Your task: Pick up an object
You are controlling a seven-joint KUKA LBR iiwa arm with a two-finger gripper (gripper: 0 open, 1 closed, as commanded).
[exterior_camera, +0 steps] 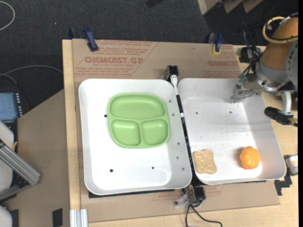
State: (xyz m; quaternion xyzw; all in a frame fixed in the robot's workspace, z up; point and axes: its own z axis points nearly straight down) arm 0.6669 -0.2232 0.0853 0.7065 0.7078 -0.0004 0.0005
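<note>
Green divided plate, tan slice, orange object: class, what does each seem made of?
Green divided plate: likely matte moulded plastic, even colour, soft sheen. Tan slice: possibly foam or plastic toy bread, speckled surface. Orange object: probably glossy plastic, bright highlight.

The arm (279, 56) runs off the frame's right edge; its gripper (242, 92) is too small to read.

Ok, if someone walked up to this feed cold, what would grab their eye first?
Most likely the green divided plate, sitting in the middle of the left bin and vivid against the white. Next, the orange object near the right bin's front right corner, with the tan cracker-like piece to its left. The gripper hangs over the right bin's far right corner, well away from both.
</note>
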